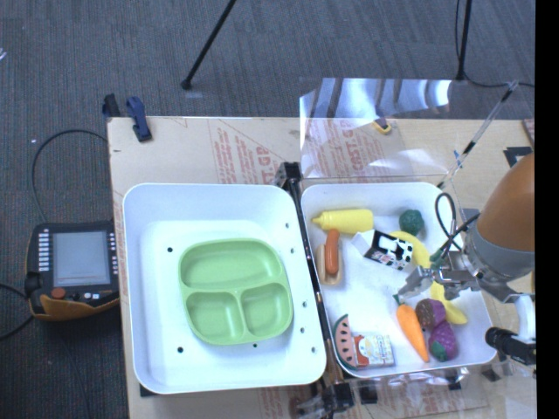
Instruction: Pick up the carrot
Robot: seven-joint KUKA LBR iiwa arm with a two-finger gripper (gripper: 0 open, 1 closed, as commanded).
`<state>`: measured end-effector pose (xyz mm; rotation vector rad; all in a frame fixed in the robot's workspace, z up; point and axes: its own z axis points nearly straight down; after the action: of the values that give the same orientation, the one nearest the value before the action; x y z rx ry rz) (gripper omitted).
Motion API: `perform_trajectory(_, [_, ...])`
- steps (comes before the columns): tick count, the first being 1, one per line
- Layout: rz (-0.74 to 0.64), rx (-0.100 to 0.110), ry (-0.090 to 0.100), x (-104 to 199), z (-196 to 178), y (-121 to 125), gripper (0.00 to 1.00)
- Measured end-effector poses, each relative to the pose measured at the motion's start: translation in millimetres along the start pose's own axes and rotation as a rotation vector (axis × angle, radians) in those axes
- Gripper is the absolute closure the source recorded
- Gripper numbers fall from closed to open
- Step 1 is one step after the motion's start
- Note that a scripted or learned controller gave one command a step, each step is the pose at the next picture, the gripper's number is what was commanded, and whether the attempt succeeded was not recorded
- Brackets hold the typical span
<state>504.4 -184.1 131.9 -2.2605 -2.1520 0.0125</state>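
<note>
plainly orange tapered carrot (412, 330) lying in right bin (367, 192), claw (422, 282) just above, grip unclear

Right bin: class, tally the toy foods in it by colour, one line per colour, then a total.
Yellow: 3, the mustard bottle and two bananas
Orange: 1, the carrot
Purple: 1, the grapes
Green: 1, the broccoli
Red: 2, the hot dog and watermelon slice
Total: 8

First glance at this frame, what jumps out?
The green divided plate sits alone in the left bin. The right bin is crowded with toy food: a carrot near its front, purple grapes beside it, and a yellow mustard bottle at the back. The pincer hangs just above the carrot.
</note>
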Motion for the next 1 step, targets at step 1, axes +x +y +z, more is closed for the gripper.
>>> perform_trajectory(1, [0.017,-0.014,-0.003,25.1,48.6,-29.8,0.00])
